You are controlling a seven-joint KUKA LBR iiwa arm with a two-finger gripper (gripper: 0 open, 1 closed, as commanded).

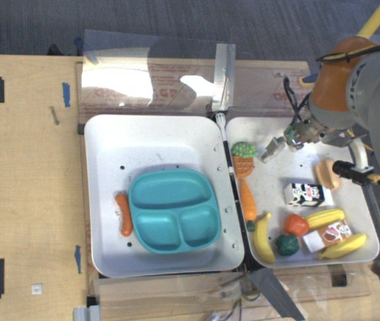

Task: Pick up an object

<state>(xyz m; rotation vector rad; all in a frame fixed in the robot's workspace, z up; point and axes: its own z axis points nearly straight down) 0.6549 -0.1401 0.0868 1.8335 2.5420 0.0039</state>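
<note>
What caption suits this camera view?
Grey arm's gripper hovers over right white bin of toy food; teal divided plate in left white bin.

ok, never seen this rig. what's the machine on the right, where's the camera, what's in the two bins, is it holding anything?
It is one camera, fixed above the bench and looking down at a slant. The grey machine with the orange band is a robot arm reaching in from the right. Its tool hangs over the upper part of the right bin; nothing shows between its fingers.

The left bin holds a teal divided tray with an orange sausage-like toy beside it.

The right bin holds toy food: a carrot, two bananas, a corn cob, a tomato, a black-and-white carton and a few smaller pieces.
</note>
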